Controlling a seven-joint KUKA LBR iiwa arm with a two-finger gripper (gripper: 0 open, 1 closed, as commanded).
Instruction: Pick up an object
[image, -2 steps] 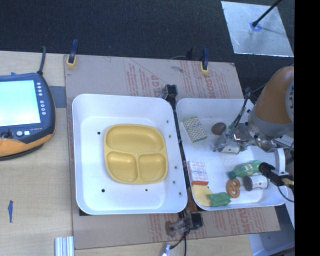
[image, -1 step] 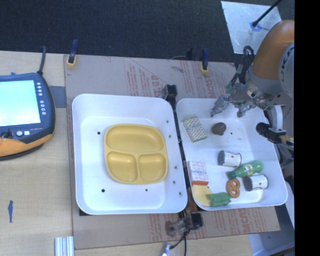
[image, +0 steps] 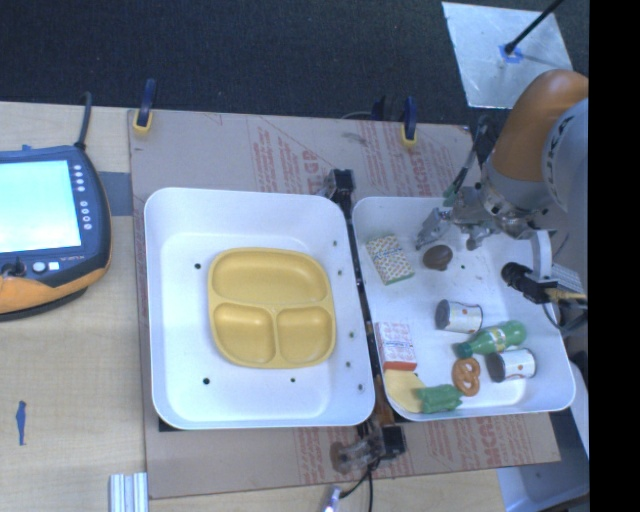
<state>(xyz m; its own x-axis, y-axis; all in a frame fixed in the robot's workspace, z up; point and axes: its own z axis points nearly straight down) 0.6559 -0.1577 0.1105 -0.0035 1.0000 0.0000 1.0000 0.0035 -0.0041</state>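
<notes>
Just below the gripper (image: 437, 232), a small brown object (image: 437, 258) lies ungrasped; how far the gripper stands apart is unclear.

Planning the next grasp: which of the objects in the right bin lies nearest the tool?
The small brown round object, just below the tool at the bin's top. The cans, green bottle and pretzel lie farther toward the bin's lower end.

Small brown lump (image: 437, 257) in right bin (image: 560, 395)
</notes>
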